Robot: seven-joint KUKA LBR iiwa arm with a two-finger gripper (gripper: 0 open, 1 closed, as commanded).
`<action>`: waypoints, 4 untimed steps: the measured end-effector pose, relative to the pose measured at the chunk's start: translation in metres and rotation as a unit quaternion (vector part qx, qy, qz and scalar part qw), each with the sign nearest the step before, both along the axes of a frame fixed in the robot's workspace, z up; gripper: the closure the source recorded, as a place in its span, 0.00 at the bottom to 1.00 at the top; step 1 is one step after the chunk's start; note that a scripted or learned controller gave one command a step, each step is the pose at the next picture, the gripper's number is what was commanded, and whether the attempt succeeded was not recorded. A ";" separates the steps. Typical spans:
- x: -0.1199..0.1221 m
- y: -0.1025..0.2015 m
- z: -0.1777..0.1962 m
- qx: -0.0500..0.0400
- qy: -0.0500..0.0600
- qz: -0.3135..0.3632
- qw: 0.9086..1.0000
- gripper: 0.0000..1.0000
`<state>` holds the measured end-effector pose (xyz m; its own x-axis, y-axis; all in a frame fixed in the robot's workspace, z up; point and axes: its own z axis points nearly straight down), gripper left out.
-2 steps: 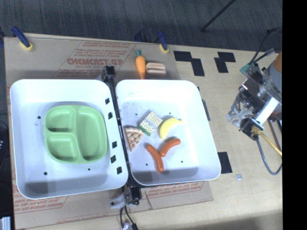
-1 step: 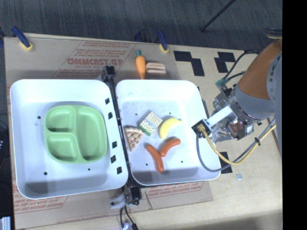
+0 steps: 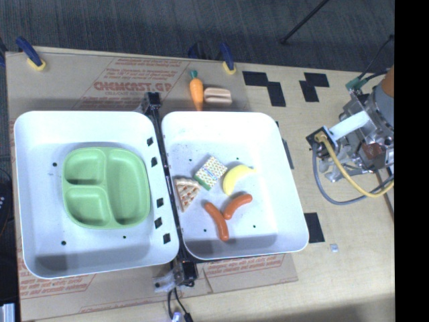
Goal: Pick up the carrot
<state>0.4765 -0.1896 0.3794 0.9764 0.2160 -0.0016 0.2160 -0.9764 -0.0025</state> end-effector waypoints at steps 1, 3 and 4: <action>0.000 0.024 -0.104 0.001 0.002 -0.002 1.000 1.00; -0.001 0.110 -0.141 0.001 0.002 -0.005 1.000 1.00; -0.001 0.005 -0.191 0.000 0.002 0.034 0.999 1.00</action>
